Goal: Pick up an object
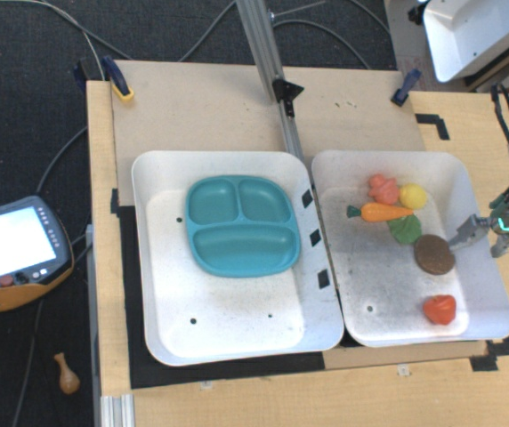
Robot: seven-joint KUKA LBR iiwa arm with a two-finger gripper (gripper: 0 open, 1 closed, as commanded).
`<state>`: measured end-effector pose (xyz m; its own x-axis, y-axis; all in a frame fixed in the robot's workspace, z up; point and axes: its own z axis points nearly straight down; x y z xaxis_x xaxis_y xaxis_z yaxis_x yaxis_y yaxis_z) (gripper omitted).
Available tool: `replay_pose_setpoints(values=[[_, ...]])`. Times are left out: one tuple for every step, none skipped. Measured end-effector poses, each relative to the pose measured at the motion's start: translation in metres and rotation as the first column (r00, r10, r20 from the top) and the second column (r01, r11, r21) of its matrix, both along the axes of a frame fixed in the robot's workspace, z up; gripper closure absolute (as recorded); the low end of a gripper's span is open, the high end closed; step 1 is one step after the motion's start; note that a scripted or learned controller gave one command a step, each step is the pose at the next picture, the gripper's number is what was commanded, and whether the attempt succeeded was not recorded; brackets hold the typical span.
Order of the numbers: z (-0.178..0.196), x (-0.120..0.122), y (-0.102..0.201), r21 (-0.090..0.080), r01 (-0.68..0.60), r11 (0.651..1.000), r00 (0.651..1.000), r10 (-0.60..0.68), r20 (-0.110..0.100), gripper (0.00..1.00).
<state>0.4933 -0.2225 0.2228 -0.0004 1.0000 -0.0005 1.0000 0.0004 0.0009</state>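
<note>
Gripper [464,232] at right bin's [361,327] right wall; brown disc [433,254] just left of fingers. I can't tell their state.

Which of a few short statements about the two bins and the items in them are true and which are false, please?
1. The teal divided plate lies in the left bin. True.
2. The orange carrot sits on the plate. False: it lies in the right bin, beside the green item.
3. The hand is over the right bin, next to the brown disc. True.
4. The red item is held in the hand. False: it lies alone on the bin floor, toward the near corner.
5. The yellow item lies next to the pink item. True.
</note>
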Motion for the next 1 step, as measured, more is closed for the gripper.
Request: replay_pose_setpoints(values=[[0.0001, 0.0001, 0.0, 0.0, 0.0, 1.0, 1.0, 0.0, 0.0, 0.0]])
